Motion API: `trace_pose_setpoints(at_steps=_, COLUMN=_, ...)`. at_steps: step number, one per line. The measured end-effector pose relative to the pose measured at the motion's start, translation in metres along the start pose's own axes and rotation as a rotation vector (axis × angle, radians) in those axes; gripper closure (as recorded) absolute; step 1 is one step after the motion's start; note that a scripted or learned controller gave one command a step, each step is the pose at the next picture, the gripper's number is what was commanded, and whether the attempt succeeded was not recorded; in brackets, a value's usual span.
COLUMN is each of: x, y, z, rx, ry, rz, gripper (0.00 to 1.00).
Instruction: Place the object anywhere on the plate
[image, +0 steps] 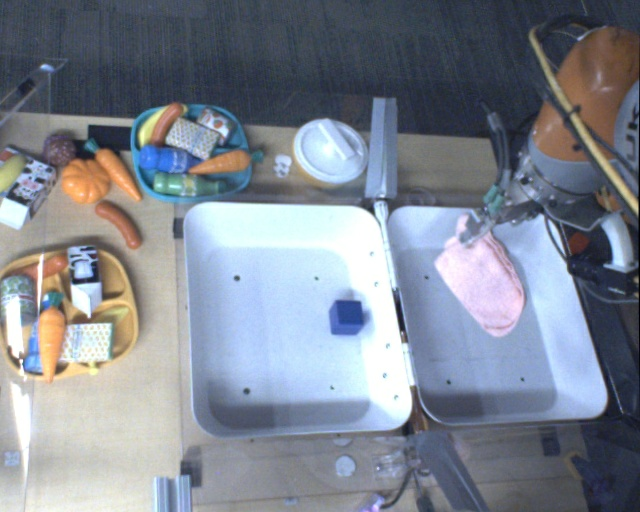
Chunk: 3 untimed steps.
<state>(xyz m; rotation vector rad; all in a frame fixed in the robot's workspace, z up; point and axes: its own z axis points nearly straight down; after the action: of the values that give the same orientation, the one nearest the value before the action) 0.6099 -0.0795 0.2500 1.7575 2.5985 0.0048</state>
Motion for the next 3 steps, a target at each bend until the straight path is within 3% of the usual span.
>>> trace_pose_setpoints(at_steps=1, x=0.001, y=0.002, z=0.026, rx=0.003, ry=0.001, rz=-0.002, gripper=1.00)
trace_pose_setpoints(at_steps=2, x=0.055, y=0.014, z=0.026, rx=0.001, ry=0.002, rz=-0.404, gripper=1.00)
trace_pose_setpoints(at_steps=3, x=0.106, y=0.010, z=0.036, rx=0.001, ry=0.003, rz=-0.807, gripper=1.00)
